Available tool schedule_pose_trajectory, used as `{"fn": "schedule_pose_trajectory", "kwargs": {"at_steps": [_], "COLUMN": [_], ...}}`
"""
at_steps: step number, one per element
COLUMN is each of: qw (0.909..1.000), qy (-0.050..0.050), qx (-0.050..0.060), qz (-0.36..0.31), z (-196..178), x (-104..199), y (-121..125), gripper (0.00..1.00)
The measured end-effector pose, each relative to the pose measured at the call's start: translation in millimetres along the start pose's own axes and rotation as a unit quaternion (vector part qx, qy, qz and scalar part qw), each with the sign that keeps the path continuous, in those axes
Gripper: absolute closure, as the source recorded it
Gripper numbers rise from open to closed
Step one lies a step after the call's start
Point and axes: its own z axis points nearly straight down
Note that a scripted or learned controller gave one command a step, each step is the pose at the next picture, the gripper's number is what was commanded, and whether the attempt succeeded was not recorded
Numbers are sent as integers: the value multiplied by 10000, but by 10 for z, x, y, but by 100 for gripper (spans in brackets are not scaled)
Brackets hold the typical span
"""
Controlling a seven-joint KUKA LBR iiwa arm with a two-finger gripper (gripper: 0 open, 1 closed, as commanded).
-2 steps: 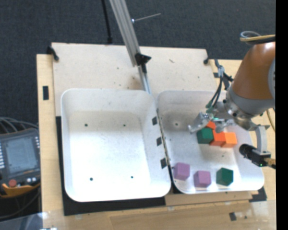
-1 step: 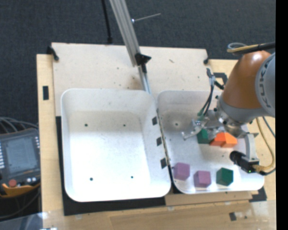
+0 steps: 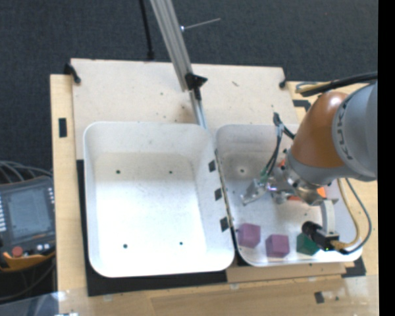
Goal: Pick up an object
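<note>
My gripper (image 3: 263, 195) hangs over the middle of the right bin (image 3: 240, 147), low above its floor, on the grey arm with the orange band (image 3: 319, 137) that reaches in from the right. Its fingers stand open and nothing shows between them. Two purple cubes lie near the bin's front wall, one (image 3: 249, 234) just below and left of the gripper, the other (image 3: 277, 245) to its right. A green block (image 3: 307, 245) sits in the front right corner. A small orange piece (image 3: 322, 191) peeks out beside the wrist, mostly hidden by the arm.
The left bin (image 3: 151, 196) lies beside the right one, with a shared wall between them (image 3: 220, 189). A slanted metal pole (image 3: 174, 38) rises from behind the bins. Cables (image 3: 355, 222) trail along the right bin's right edge.
</note>
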Motion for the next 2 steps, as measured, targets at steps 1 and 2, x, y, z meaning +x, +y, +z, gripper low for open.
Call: {"fn": "schedule_pose_trajectory", "kwargs": {"at_steps": [1,2], "qw": [10000,10000], "qy": [-7,-7], "qx": [-40,-63], "qz": [3,34], "z": [197,79], "x": [-16,-29], "y": [11,21], "gripper": [0,100]}}
